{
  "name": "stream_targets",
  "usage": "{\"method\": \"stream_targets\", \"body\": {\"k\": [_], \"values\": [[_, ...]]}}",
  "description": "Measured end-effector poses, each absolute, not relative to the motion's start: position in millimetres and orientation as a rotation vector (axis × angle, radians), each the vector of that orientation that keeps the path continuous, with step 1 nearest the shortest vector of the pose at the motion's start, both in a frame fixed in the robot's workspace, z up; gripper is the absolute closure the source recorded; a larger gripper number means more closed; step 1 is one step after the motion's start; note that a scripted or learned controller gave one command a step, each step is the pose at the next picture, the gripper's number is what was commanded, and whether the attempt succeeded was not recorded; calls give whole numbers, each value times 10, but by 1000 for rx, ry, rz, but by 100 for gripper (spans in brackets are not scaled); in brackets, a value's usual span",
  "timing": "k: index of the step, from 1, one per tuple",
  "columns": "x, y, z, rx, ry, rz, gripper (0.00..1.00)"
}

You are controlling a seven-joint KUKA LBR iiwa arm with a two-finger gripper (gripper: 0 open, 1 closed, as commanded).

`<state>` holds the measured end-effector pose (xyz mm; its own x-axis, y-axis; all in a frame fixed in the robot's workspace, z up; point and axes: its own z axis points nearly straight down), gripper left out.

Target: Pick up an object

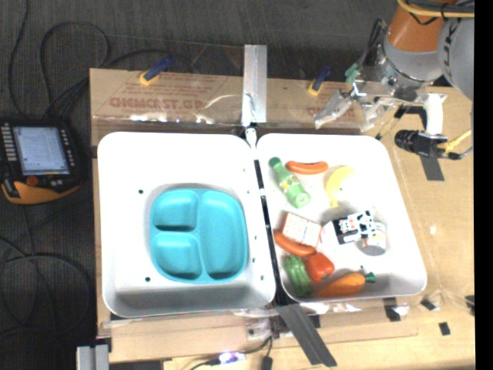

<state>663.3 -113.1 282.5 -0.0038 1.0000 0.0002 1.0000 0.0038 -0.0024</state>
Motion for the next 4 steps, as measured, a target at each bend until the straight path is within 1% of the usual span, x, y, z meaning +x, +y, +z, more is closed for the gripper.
{"method": "stream_targets", "body": {"k": [1,2,3,4], "values": [[6565,-1060,1677,-2175,-2265,6,0],[6570,-1043,1766,-2171,-2267,5,100],[6483,-1684,907,-2074,-2373,-8,100],[6377,-1163,2275,-2307,-2133,3,100]]}}
